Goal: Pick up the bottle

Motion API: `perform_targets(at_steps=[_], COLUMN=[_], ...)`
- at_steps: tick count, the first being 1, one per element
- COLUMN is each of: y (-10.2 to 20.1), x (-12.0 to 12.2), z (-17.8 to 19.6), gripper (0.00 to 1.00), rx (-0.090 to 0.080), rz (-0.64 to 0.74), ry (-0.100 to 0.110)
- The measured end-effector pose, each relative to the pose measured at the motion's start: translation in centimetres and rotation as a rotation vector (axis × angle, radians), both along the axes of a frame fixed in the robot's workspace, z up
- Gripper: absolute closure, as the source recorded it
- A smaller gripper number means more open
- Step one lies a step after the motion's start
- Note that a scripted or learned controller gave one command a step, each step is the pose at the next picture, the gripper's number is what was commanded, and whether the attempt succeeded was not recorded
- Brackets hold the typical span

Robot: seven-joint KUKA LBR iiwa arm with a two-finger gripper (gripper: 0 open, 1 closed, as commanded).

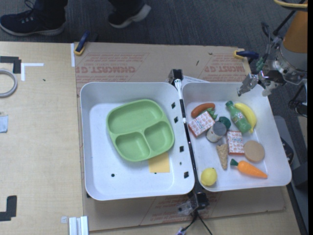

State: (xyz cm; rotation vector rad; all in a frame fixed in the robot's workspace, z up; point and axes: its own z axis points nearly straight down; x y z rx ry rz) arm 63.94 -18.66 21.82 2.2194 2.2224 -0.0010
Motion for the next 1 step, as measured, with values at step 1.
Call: perform_targets(at_steps=[1], y=[-0.01], x=[0.04], z=[0.97], gripper=[1.00], rx=[-0.002], rz=[0.003], ry=[-0.001])
